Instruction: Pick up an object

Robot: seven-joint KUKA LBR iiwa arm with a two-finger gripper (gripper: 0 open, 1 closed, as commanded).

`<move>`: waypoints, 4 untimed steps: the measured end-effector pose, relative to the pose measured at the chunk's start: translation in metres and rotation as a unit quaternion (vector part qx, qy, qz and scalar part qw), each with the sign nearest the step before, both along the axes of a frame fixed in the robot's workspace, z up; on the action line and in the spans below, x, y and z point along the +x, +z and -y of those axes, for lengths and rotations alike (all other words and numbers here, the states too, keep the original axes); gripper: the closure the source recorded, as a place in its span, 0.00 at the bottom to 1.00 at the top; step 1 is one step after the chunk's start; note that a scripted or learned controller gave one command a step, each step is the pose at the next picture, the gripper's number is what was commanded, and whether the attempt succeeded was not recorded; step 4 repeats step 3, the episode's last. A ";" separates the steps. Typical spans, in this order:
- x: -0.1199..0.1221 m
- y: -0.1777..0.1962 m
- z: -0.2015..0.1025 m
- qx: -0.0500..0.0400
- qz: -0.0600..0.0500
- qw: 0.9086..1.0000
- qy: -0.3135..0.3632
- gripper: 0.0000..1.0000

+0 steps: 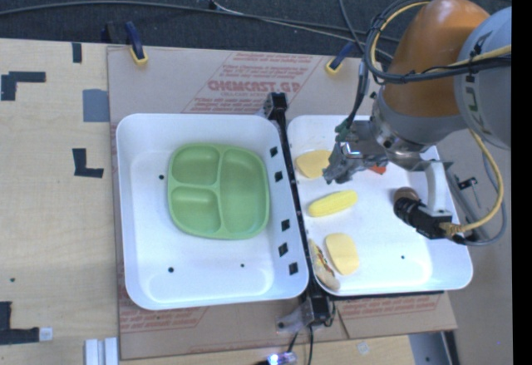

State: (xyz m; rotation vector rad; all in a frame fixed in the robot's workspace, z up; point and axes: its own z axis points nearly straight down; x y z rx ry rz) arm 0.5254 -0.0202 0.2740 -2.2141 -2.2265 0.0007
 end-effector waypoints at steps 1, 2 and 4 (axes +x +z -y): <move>0.003 -0.002 -0.056 0.000 0.000 1.000 0.001 1.00; 0.012 -0.012 -0.099 -0.001 0.000 1.000 -0.001 1.00; 0.012 -0.012 -0.097 -0.001 0.000 1.000 -0.002 0.00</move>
